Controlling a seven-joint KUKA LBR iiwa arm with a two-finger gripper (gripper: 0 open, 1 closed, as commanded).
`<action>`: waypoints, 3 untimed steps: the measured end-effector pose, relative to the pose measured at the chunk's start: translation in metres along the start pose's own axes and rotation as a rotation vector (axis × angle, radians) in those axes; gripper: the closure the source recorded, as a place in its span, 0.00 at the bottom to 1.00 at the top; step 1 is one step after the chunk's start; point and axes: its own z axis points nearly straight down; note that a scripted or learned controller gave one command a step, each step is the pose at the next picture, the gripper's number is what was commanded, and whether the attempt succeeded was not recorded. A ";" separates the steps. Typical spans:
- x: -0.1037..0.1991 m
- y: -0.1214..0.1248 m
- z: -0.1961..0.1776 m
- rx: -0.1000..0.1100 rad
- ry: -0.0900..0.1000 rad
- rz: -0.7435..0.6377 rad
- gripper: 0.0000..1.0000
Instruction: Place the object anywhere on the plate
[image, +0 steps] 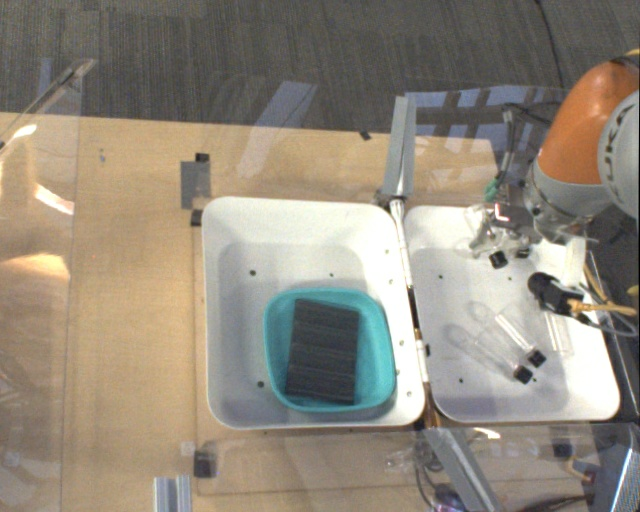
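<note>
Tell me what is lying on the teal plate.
A dark ribbed block lies flat on the teal plate, in the left bin. The plate surface beneath the block is covered.

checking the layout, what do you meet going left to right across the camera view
left bin → teal plate with dark ridged block on it → right bin → clear tube → gripper

The bench (120, 330) looks like pale, smooth wood. Both bins (230, 300) look like smooth white plastic. The plate (375, 340) looks like shiny teal plastic. A dark, matt, ribbed block (323, 351) is seen on it. Clear tubes (505, 335) look like glass or plastic.
</note>
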 end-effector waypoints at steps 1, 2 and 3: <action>0.053 -0.045 0.008 0.003 0.002 -0.159 1.00; 0.158 -0.097 -0.005 0.003 0.003 -0.148 1.00; 0.158 -0.097 -0.005 0.002 0.003 -0.147 0.00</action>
